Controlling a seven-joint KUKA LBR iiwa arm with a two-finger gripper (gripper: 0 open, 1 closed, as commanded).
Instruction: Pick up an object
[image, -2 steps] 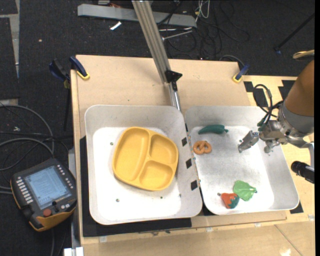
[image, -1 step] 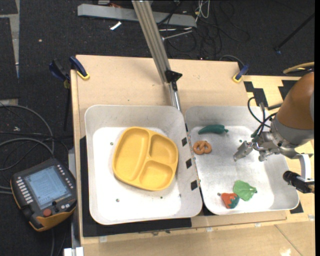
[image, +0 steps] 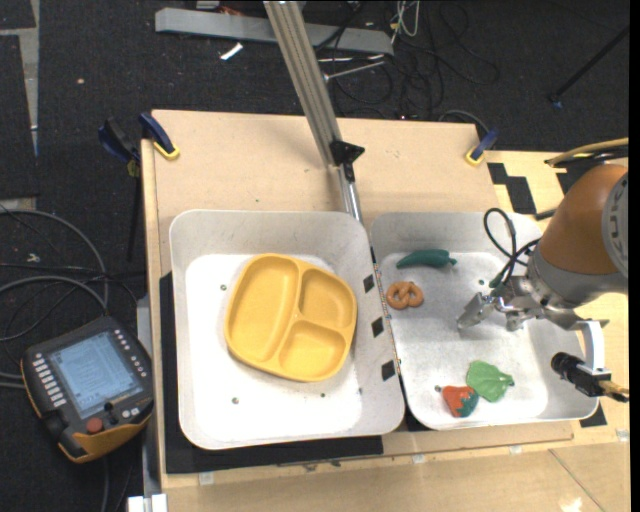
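Working from the near edge of the right-hand shallow white bin (image: 560, 405), I see a small red and orange toy piece (image: 459, 400) touching a flat green leaf-shaped toy (image: 488, 380); both look like light, rigid plastic, and I would judge the leaf too thin and slick to pinch well, so the chunkier red piece is the better hold. The two-finger gripper (image: 475, 315) hangs above the bin floor just beyond the leaf, holding nothing that I can see, and I cannot tell how wide it stands. Farther in, toward the bin's left wall, lies a small brown pretzel-shaped toy (image: 405, 294), then a dark green pepper-shaped toy (image: 427, 259), probably graspable across its middle.
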